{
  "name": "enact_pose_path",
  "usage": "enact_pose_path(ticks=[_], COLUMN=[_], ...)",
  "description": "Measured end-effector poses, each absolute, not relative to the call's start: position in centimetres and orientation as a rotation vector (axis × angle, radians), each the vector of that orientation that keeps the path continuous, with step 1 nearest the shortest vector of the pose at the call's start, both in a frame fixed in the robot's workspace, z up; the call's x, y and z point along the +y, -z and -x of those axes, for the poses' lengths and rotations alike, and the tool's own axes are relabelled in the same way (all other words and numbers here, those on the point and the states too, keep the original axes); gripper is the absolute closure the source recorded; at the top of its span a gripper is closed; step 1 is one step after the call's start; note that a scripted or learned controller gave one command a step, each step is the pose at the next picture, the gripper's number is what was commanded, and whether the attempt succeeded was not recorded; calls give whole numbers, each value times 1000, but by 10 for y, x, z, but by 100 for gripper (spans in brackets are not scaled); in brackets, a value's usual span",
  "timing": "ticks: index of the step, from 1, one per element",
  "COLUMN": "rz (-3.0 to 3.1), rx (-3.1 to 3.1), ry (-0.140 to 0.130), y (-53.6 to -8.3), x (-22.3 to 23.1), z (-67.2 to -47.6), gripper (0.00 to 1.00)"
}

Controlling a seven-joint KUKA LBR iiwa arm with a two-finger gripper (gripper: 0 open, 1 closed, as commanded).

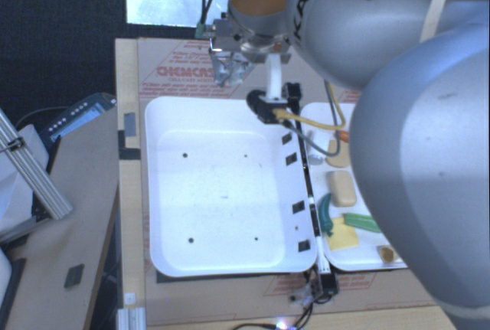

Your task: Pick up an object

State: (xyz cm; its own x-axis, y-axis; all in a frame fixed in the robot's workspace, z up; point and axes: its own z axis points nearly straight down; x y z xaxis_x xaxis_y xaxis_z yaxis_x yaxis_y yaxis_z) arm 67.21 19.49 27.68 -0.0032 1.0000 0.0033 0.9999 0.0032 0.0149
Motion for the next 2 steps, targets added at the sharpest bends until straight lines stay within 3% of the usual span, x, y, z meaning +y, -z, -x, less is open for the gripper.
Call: enact_pose_path(ticks=[1,2], rz=[-2227,-2224], rx=[2231,2224], ry=[23,8], y=[-162,-147], x=[194,174], z=[-561,-524], gripper=[100,100])
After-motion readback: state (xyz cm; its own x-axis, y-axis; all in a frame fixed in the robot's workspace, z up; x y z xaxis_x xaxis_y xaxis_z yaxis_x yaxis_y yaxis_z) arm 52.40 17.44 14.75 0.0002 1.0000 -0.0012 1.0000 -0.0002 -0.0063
